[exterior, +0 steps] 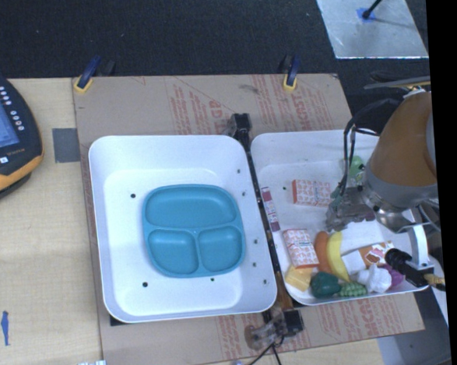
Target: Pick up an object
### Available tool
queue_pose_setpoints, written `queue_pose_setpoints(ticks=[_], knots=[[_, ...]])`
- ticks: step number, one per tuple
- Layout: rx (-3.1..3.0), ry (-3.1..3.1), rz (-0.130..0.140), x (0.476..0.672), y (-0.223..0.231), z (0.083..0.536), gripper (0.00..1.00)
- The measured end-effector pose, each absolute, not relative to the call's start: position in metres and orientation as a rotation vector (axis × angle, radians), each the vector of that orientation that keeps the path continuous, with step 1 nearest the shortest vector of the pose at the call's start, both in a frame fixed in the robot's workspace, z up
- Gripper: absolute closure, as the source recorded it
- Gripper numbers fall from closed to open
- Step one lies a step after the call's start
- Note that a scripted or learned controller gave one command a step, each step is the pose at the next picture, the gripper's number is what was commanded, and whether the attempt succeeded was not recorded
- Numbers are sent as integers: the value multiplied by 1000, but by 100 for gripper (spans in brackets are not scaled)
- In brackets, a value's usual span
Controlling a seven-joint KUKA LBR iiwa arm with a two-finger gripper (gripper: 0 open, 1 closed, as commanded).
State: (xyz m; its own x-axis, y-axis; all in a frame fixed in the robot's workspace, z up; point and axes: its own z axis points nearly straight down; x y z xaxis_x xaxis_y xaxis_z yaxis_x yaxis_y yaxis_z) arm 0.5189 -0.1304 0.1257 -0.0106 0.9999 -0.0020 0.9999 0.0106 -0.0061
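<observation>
Fingers [344,211] point down into the right bin [288,146] at frame right; open or closed, I cannot tell.

Two bins [107,225] of glossy white plastic, left of the hand [341,213], rest on matt brown cardboard [207,101] over a pale wood-grain desk [31,254]. The blue divided tray [193,229] is smooth, matt plastic.
</observation>
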Motion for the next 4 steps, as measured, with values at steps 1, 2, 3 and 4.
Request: queue_pose_setpoints(ticks=[1, 2, 3, 4], knots=[[-2208, -2231, 9, 519, -130, 126, 0], [-2211, -2225, 6, 522, -152, 91, 0], [-2205, -2232, 8, 522, -153, 102, 100], [-2206, -2231, 9, 522, -153, 101, 0]])
